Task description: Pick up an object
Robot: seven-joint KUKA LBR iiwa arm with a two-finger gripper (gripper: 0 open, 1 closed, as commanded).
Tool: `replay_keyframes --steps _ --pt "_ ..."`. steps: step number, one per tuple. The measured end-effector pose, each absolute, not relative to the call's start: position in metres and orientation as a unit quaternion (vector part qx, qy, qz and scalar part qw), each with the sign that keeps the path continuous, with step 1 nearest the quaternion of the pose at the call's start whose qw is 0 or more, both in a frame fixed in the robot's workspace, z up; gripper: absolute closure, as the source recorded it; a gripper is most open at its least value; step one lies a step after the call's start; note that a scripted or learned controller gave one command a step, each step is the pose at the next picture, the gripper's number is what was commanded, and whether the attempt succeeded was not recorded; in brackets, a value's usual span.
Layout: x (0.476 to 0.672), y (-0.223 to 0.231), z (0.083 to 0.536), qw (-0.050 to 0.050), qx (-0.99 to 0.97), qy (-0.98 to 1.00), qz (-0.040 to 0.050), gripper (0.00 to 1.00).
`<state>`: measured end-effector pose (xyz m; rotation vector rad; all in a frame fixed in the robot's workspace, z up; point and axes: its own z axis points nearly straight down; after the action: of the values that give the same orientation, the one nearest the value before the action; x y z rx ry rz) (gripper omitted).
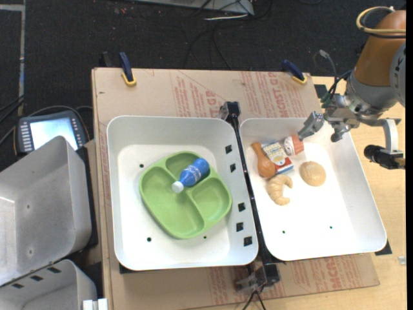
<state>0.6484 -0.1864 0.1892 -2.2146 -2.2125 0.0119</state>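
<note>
We see the gripper (324, 127) poised over the far edge of the right bin (348, 231), its two fingers (310, 126) spread apart with nothing between them. Just beside and below it in the view lies a cluster of toy food: a small carton (277, 155) with a red cap, an orange-brown drumstick (264, 163) touching it, a croissant (280, 190) and a round bread roll (313, 174). In the left bin (129, 237) a green divided plate (164, 205) carries a blue bottle (190, 175) lying on its side.
</note>
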Motion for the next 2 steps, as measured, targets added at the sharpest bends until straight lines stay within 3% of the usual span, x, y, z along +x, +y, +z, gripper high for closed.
replay_keyframes --steps 1,2 --pt "0.652 -0.186 0.198 -0.001 -0.706 -0.708 -0.0002 0.0" --pt "0.646 -0.189 0.153 0.001 -0.708 -0.707 0.0013 0.0"
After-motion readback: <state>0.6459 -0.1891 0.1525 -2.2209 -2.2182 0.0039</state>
